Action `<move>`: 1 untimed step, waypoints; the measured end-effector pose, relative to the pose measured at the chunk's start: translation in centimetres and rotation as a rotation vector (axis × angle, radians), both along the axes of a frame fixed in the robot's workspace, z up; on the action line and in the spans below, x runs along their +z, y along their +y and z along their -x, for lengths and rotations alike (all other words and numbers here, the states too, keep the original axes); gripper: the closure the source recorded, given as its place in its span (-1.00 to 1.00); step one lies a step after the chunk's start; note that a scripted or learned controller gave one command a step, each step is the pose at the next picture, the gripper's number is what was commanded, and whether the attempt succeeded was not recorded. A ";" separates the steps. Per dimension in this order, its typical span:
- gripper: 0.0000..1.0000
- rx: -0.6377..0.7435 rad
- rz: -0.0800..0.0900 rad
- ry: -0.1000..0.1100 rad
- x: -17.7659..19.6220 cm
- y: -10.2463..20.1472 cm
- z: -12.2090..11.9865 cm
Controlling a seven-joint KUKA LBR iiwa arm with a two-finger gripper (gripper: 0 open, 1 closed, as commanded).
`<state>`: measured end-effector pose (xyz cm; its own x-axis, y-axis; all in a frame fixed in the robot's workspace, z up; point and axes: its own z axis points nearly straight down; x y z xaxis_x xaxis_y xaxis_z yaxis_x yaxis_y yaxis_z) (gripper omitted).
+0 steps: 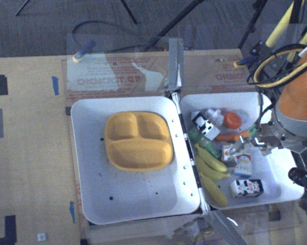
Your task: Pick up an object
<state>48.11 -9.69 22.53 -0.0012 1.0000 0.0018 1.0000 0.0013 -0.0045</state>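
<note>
The right bin (281, 181) holds a pile of toy food. Two yellow bananas (210, 162) lie along its left wall, and a third banana (216, 192) sits lower down. A black-and-white cow-print carton (247, 187) rests near the front. Another cow-print carton (206, 126), a red tomato (232, 120) and an orange carrot (228, 137) lie at the back. A small blue-and-white carton (243, 167) and a red-and-white packet (228, 152) sit mid-bin. My gripper (246, 145) hangs over these two, reaching in from the right.
The left bin (96, 200) bears a yellow divided plate (138, 140) in its upper middle. A metal divider (186, 143) separates the bins. Yellow and black cables (274, 65) loop at the back right above the arm.
</note>
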 end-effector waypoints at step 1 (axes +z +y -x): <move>-1.00 0.053 0.006 -0.022 -12.5 -1.3 -4.7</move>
<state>52.77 -10.98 10.05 -0.0545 0.9985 -0.0044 0.9984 0.0545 0.0169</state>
